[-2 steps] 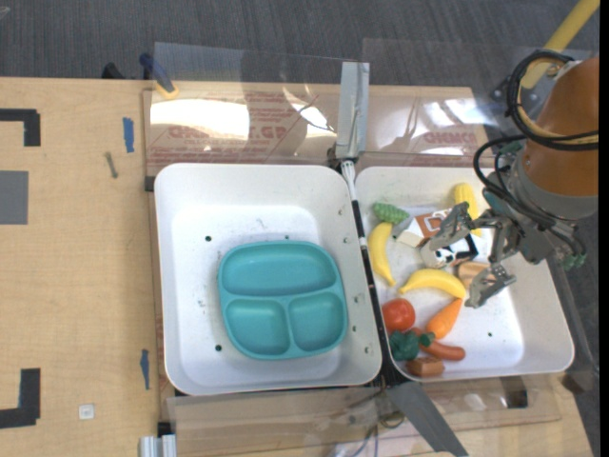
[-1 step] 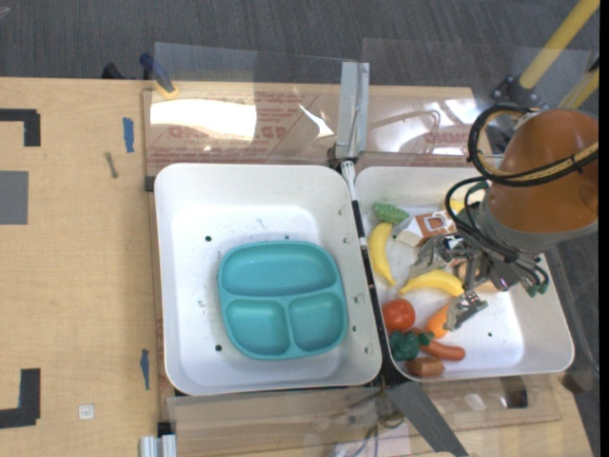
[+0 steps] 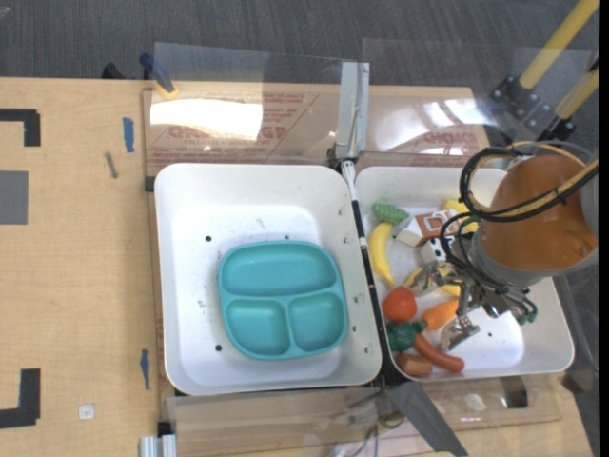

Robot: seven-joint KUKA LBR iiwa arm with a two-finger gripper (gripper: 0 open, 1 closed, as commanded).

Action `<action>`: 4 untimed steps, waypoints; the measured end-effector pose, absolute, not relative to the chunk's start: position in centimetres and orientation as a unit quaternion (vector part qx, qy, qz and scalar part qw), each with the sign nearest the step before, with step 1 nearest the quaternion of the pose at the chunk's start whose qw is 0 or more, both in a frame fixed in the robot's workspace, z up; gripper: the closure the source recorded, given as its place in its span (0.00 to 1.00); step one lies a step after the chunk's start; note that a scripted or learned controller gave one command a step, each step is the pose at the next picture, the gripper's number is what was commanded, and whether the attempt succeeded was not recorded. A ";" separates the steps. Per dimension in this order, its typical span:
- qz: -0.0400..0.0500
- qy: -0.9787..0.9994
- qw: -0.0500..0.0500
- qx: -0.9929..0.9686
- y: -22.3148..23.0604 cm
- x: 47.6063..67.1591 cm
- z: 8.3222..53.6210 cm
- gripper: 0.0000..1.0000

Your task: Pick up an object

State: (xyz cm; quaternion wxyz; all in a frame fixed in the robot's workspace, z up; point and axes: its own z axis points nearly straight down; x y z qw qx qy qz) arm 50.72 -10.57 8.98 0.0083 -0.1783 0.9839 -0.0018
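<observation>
The right bin (image 3: 547,346) holds toy food. A yellow banana (image 3: 381,251) lies along its left wall, with a green piece (image 3: 388,211) behind it. A red tomato (image 3: 401,304), an orange carrot (image 3: 440,314), a dark green piece (image 3: 403,335) and a reddish sausage (image 3: 434,354) crowd the front left. My gripper (image 3: 464,326) hangs low over this bin, just right of the carrot and above the sausage's right end. The orange-banded wrist hides the bin's back right part. I see nothing lifted.
The left bin (image 3: 181,255) carries a teal divided plate (image 3: 283,297) in its middle. A small white and orange box (image 3: 433,225) and a yellow piece (image 3: 455,206) lie at the back of the right bin. A clear panel stands behind both bins.
</observation>
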 end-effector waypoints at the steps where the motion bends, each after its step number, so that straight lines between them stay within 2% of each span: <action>1: -0.003 0.984 0.014 -0.179 -10.4 51.1 10.2 1.00; 2: -0.001 0.985 0.006 -0.171 -4.8 52.1 24.6 1.00; 3: 0.002 0.962 -0.002 -0.271 -9.3 50.8 10.5 1.00; 4: -0.001 0.973 0.006 -0.233 -6.1 51.8 22.5 1.00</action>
